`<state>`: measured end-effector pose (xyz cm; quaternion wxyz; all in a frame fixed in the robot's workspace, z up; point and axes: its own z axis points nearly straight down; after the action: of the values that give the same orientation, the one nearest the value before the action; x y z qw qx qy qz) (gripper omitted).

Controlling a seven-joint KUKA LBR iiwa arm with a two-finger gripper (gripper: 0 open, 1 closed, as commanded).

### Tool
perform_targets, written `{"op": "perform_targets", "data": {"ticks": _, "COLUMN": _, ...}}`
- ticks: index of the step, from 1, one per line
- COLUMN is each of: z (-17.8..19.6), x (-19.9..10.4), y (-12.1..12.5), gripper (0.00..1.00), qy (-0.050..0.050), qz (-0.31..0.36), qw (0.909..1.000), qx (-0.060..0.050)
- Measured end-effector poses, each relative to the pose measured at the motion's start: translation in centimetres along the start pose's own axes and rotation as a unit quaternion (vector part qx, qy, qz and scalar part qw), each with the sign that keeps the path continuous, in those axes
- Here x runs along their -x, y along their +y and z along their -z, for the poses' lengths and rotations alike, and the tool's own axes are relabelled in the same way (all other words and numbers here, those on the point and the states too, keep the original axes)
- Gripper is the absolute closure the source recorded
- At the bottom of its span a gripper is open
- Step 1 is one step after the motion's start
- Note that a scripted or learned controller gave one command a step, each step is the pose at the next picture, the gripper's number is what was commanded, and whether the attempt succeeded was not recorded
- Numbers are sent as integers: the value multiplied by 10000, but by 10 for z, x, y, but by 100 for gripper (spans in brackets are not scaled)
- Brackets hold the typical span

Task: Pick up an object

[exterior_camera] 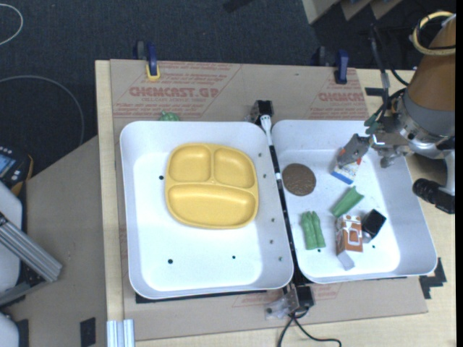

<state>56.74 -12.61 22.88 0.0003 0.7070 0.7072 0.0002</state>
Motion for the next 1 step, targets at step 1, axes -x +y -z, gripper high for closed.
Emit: {"op": "perform_targets", "data": {"ticks": 1, "z": -119, "x": 45, "y": -58, "gripper": 0, "qy": -25, "qz": 7, "qw": 10000, "qx": 57}}
